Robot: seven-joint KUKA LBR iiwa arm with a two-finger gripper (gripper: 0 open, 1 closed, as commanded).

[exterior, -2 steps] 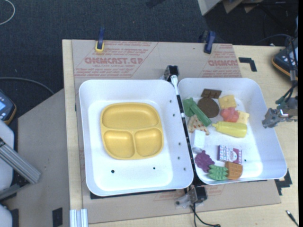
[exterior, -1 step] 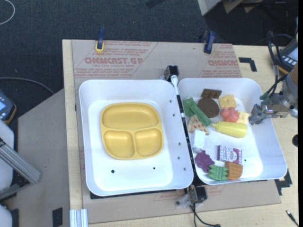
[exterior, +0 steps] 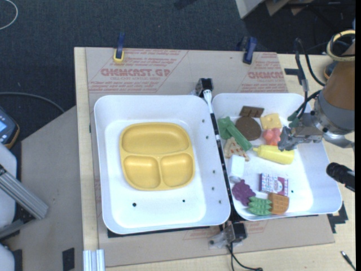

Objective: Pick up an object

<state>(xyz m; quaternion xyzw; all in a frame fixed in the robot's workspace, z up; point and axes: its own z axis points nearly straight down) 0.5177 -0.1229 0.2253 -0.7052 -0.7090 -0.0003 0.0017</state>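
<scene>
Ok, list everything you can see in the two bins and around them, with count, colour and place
Shallow white bins: 2, white, side by side on the bench.
Yellow three-compartment plastic tray: 1, yellow, in left bin.
Small toy food pieces: about a dozen, mixed colours, in right bin, among them a yellow banana, brown round cookie, purple grape bunch, green pea pod.
Blue clamps: 2, blue, far bench edge.
Arm: 1, grey with orange band, reaching in from the right.
Pincer: 1, dark, over right bin beside the banana.
</scene>
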